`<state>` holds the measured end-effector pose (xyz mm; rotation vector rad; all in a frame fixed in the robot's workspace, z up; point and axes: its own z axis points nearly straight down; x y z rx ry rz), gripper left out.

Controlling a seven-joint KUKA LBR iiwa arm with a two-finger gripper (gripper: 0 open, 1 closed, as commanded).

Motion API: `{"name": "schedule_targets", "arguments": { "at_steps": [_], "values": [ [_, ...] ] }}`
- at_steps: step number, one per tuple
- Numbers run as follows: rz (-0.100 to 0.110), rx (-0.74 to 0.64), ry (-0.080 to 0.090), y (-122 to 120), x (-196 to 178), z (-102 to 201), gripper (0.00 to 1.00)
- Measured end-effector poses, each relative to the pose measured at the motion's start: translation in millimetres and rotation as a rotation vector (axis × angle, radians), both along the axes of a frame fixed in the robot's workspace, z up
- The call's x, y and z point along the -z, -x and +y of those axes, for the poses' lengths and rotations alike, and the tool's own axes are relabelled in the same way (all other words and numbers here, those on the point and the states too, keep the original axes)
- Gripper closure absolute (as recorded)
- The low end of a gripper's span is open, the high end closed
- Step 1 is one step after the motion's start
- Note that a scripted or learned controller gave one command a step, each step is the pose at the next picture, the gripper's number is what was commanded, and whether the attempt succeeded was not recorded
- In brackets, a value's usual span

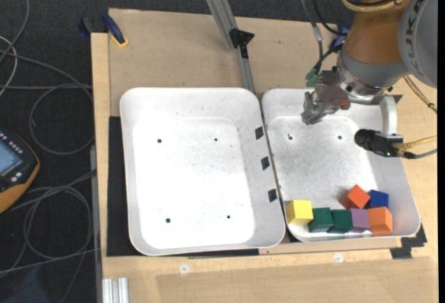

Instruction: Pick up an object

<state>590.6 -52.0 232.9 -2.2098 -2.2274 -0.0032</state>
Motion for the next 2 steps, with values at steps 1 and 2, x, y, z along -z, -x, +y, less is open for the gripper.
{"name": "schedule_targets", "arguments": {
  "at_steps": [1, 2],
  "values": [
    [-0.004, 0.000, 0.001, 3, -13, 57, 1.00],
    [0.001, 0.001, 0.002, 2, -2, 113, 1.00]
  ]
}}
